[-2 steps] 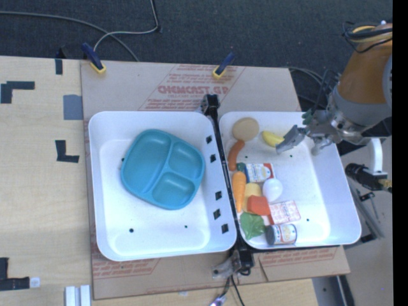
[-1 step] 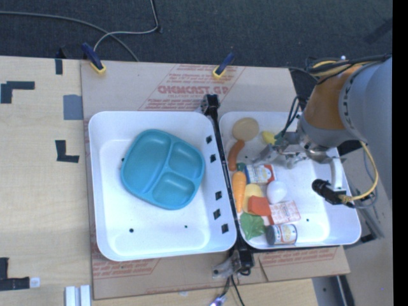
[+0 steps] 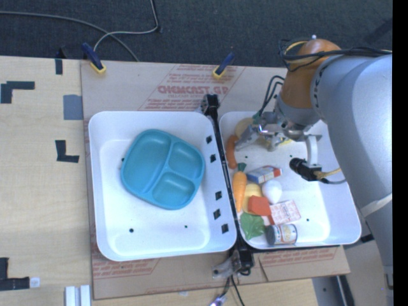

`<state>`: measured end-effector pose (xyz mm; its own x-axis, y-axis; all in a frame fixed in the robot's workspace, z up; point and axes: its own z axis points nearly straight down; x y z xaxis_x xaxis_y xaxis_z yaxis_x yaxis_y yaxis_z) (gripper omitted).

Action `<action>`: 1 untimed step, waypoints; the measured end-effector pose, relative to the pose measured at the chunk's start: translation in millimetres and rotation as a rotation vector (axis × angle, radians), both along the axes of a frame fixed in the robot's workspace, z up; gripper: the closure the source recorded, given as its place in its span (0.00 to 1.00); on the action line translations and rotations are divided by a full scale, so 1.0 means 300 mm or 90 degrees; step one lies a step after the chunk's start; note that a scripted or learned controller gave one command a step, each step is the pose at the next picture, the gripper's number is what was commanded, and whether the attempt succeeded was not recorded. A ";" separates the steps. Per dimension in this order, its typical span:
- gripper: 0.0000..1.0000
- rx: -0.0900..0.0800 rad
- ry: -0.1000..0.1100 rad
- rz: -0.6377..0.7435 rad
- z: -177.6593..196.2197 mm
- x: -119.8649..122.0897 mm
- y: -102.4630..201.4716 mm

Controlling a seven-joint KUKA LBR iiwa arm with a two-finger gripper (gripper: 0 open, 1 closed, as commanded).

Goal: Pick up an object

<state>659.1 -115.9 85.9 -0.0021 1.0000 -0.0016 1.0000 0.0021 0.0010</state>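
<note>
My gripper [image 3: 266, 134] hangs over the far left part of the right bin [image 3: 331, 209], below the orange band of the arm. Under and beside it lie a tan piece [image 3: 242, 127] and an orange piece [image 3: 230, 159]. Nearer the front sits a heap of small things: a small box [image 3: 263, 173], a carrot [image 3: 239, 189], a white egg [image 3: 273, 190], a red block [image 3: 258, 206], a green piece [image 3: 250, 225], a red-and-white packet [image 3: 285, 211] and a can [image 3: 282, 234]. The arm's body hides the bin's far right side.
A blue divided plate [image 3: 162, 169] lies tilted in the left bin [image 3: 108, 234]. A black divider [image 3: 220, 171] runs between the bins. Yellow-and-blue clamps [image 3: 94, 58] hold the cardboard at the back. A black cable piece [image 3: 309, 169] hangs off the arm over the right bin.
</note>
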 end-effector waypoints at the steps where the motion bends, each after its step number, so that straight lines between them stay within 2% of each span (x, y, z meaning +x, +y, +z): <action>1: 0.00 -0.004 0.008 -0.002 0.029 0.021 0.025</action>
<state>665.4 -108.3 94.7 0.0002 1.0000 -0.0073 0.9999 -0.0003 -0.0114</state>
